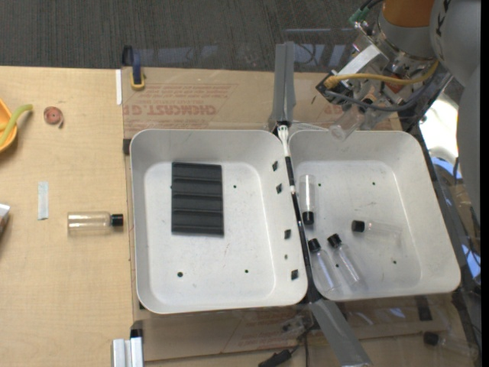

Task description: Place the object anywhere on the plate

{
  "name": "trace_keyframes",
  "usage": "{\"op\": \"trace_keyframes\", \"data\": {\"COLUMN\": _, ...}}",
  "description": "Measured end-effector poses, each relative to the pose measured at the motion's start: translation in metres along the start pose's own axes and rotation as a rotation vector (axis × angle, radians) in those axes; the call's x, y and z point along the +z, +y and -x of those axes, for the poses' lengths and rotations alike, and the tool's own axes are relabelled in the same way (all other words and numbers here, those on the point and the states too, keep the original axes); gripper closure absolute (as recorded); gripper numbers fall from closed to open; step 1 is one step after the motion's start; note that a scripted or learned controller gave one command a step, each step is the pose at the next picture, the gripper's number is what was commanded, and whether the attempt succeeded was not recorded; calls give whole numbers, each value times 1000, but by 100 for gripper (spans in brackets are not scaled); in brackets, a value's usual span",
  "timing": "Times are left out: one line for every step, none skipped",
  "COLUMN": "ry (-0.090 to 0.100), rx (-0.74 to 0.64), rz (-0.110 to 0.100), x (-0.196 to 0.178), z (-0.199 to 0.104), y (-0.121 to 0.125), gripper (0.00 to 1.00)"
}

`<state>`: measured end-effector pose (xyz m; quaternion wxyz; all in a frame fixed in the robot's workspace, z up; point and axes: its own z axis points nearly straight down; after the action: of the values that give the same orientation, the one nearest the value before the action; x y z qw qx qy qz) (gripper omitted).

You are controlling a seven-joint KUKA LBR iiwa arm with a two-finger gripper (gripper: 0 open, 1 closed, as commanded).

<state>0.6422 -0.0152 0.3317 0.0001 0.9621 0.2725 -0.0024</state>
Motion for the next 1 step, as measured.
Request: {"op": "trace_keyframes", "data": {"ry": -2, "rx": -164, "rz": -2, "x": 107, "z": 26, "y": -74, "gripper": 100}}
